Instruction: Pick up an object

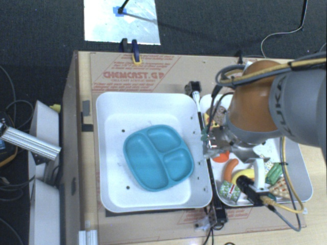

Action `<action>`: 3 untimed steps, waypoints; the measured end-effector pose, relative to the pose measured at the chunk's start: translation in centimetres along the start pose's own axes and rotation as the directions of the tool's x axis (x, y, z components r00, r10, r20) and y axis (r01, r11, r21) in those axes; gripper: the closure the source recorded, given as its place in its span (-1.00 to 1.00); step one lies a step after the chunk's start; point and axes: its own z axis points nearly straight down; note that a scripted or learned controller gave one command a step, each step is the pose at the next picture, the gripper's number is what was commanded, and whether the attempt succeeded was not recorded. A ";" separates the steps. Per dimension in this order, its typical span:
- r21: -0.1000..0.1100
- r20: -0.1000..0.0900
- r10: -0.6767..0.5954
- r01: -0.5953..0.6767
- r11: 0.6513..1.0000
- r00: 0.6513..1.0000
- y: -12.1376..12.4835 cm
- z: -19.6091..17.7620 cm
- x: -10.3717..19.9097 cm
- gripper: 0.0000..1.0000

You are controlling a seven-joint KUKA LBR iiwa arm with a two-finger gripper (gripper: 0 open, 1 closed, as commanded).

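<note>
Blue divided plate (158, 157) lies in the left bin (110, 117); hand's (217, 146) grip state hidden.

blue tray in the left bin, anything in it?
Empty. The blue tray lies flat in the left bin, and all three of its compartments show bare blue.

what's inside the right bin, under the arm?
Right bin: an orange piece, banana, green items, a small carton. The arm covers the bin's upper part; contents there can't be seen.
</note>
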 end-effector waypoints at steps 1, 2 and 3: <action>-0.006 0.002 0.002 -0.002 1.000 1.000 0.1 -8.4 -7.7 1.00; 0.000 0.000 -0.001 0.001 1.000 1.000 0.0 -0.3 8.7 1.00; 0.000 0.000 0.001 -0.001 1.000 1.000 0.0 -0.3 8.6 -1.00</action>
